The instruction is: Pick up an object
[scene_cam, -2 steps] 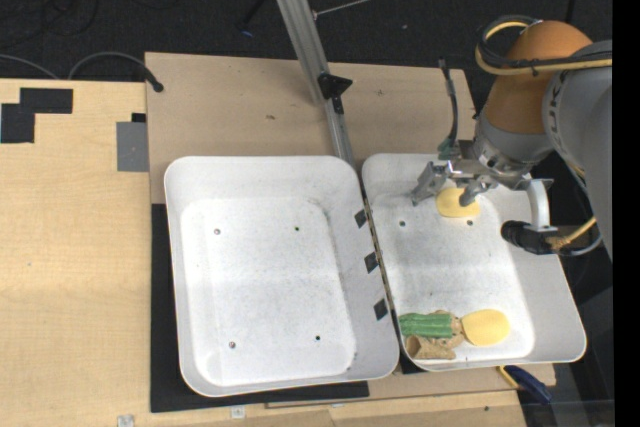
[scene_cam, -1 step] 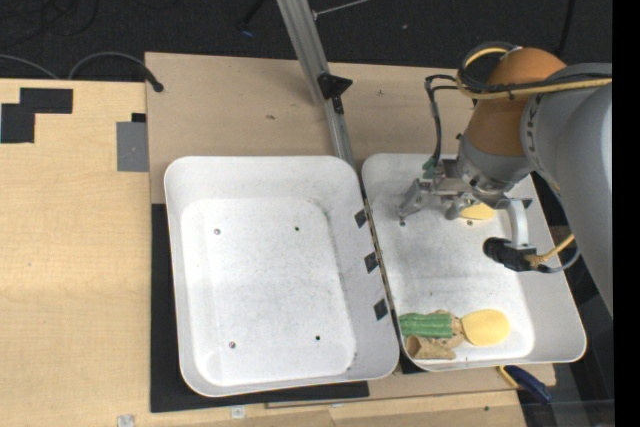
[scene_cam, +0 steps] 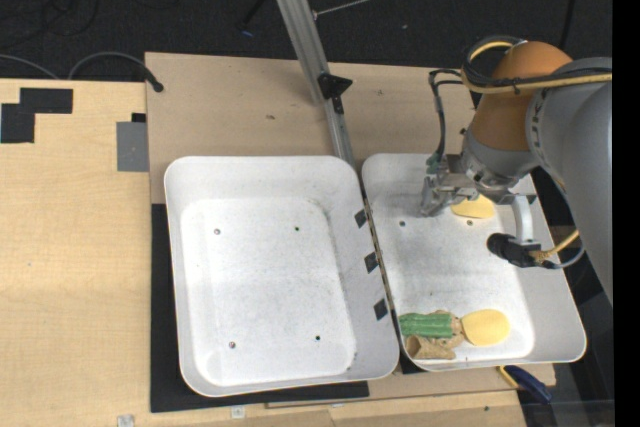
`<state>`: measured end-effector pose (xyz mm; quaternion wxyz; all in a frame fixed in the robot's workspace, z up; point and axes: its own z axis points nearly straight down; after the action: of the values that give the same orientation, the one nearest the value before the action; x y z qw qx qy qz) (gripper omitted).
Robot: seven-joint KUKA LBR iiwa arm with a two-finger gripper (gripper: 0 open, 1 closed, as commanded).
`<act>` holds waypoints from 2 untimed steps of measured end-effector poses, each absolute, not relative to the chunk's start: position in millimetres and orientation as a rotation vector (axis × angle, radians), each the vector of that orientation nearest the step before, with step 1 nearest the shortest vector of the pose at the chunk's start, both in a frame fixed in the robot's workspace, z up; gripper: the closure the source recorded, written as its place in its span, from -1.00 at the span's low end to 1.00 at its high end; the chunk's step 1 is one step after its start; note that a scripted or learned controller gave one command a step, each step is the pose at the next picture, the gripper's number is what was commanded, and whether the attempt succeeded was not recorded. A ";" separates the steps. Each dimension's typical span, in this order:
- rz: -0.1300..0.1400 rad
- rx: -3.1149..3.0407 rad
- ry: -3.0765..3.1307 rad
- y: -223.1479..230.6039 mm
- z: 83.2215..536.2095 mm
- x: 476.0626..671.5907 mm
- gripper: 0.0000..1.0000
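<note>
Task objs all in the right bin (scene_cam: 560, 340). Pale yellow flat piece (scene_cam: 475, 208) lies near bin's back edge, just beside the gripper (scene_cam: 436, 195) on its right side, partly tucked under the arm's wrist. Can't tell if it touches the gripper. At bin's front edge: green ridged obj (scene_cam: 426, 323), a tan lumpy obj (scene_cam: 436, 346) just below it & touching, and a round yellow obj (scene_cam: 486, 326) right next to both. These 3 are clustered, well apart from the gripper.

Gripper is low over the back-left part of the right bin, pointing down. Hand state: cannot tell, too small & in shadow of the wrist. Nothing visibly held.

Arm (scene_cam: 560, 125) comes in from right, grey w/ orange band (scene_cam: 515, 95) above wrist, black cables looped round it. A black fitting (scene_cam: 515, 250) sticks out below the wrist over the bin.

Left bin (scene_cam: 190, 185) sits beside the right one, touching along the middle, black clips (scene_cam: 370, 260) on the shared edge. Both on a tan board (scene_cam: 230, 105). Metal rail (scene_cam: 300, 25) slants up from behind the bins. Light wood bench (scene_cam: 70, 245) to the left.
</note>
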<state>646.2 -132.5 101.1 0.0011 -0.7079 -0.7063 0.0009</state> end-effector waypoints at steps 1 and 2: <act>-0.004 -2.222 -2.224 -128.1 149.4 654.8 1.00; -0.004 -2.223 -2.226 -134.9 210.5 660.5 1.00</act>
<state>660.5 -134.9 210.5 -0.0020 -0.7066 -0.7076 -0.0012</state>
